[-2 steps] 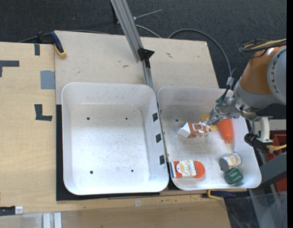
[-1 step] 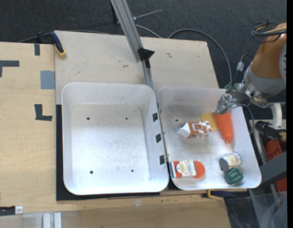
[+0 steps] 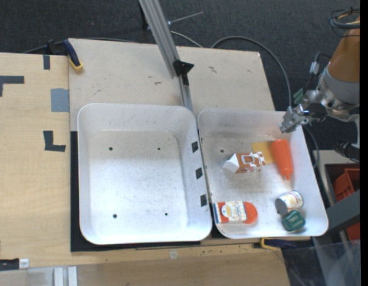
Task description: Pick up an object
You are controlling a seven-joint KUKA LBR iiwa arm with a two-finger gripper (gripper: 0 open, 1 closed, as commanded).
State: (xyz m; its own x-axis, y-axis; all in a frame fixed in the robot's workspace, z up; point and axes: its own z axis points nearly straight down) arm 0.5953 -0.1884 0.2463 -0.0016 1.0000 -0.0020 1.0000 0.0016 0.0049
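Over in the right bin point(image 3: 210, 159), toward its far right side, lies an orange carrot-shaped toy point(image 3: 283, 157), the likeliest thing to pick up from where I stand. Its long axis runs roughly from the bin's back edge toward the front, tilted a little. Touching or just beside its left flank is a yellow flat piece point(image 3: 261, 147), and next to that a small white-and-orange carton point(image 3: 246, 162) lies on its side. Nearer the front sit a red-and-white packet point(image 3: 235, 213) against the left wall, a small silver can point(image 3: 288, 202) and a green object point(image 3: 293, 221) in the front right corner.

Above the bin's back right corner hangs the gripper point(image 3: 289, 123), just behind the carrot's upper end and slightly to the right. Whether it is spread or pressed together I cannot tell; nothing is visibly in its grasp. To reach the carrot, I'd judge it must come forward and down, closing across the narrow width.

Alongside, the left bin point(image 3: 88, 159) shares the worktop point(image 3: 28, 159).
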